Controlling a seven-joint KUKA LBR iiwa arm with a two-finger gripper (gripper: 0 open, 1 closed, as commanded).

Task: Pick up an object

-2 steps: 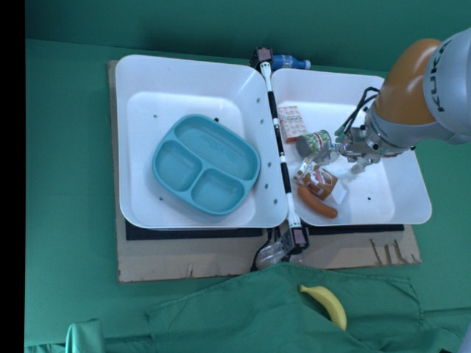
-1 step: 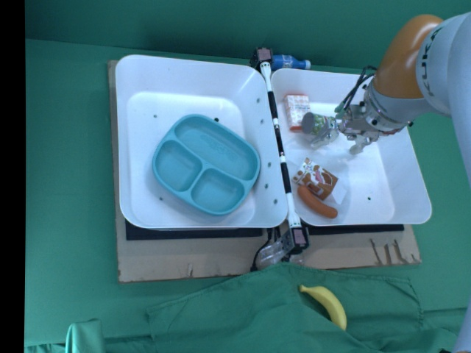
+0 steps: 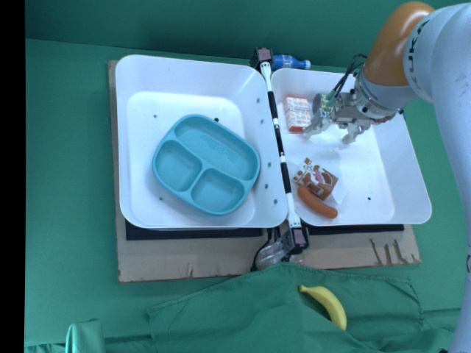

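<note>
Right bin [image 3: 412, 197]: three candidate objects are noted. A small orange-and-white carton [image 3: 297, 114] lies flat near the bin's far left corner, close to the divider rail [image 3: 278, 142]. A printed packet [image 3: 316, 179] sits nearer the front, with a sausage-shaped toy [image 3: 317, 202] just beside it on the near side; whether the two touch cannot be told.

The tool [image 3: 337, 129] is seen over the right bin, just right of the carton, its fingers spread apart and nothing between them. Its height above the bin floor cannot be judged from this slant.

The carton is taken as the nearest target. It is judged light and fairly stiff, with flat faces; a grip across its short sides is advised, since crushing is possible if it is squeezed hard. The sausage is probably smooth and rounded, so it may roll or slip; it would be best taken at mid-length, across its width. The packet looks thin and possibly crinkly, hard to pinch off a flat floor.

Left bin [image 3: 140, 87]: a teal divided plate [image 3: 207, 165] is recorded. A banana [image 3: 327, 303] lies on green cloth at the front of the table.
</note>
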